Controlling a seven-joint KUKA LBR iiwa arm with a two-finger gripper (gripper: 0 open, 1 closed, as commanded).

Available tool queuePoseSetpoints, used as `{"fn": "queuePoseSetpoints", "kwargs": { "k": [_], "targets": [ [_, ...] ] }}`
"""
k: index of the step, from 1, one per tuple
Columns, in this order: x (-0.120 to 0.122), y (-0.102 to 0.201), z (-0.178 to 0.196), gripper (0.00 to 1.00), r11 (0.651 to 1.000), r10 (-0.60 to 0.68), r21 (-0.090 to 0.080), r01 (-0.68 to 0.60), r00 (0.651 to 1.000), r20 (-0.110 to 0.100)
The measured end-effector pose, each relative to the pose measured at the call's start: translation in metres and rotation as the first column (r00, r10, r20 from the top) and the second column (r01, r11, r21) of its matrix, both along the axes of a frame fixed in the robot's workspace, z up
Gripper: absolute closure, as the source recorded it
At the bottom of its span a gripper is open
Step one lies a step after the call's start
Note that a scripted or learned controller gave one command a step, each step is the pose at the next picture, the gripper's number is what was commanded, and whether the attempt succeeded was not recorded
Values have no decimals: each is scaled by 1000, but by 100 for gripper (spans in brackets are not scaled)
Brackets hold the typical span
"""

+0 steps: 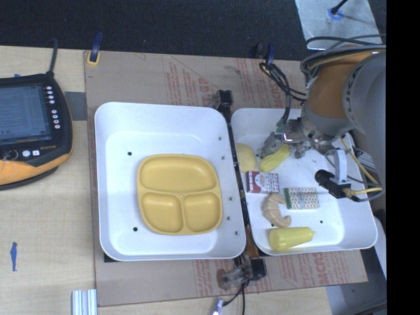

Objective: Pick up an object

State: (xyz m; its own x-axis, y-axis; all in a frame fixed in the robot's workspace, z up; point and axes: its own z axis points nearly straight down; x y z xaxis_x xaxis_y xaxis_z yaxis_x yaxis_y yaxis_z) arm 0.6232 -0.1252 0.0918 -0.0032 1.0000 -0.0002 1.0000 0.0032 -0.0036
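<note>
Low over the right bin (367,238), pincer (287,143), fingers' spread impossible to tell, just above-right of a yellow corn cob (274,158) lying diagonally toward it.

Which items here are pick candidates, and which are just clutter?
Job:
- two-finger gripper
- yellow banana-shaped toy
- pale yellow round piece
- red-and-white small carton
- green-patterned flat packet
- tan croissant-shaped toy
- yellow bottle lying flat

Lying about:
- yellow sectioned plastic tray
- orange-edged handheld control pendant
</note>
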Motion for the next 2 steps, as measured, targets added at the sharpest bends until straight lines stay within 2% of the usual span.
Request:
{"fn": "queuePoseSetpoints", "kwargs": {
  "k": [1,2],
  "targets": [
    [33,15,0,0,1000,0,1,0,1000,2],
    [33,-65,1,0,1000,-2,0,2,1000,3]
  ]
}}
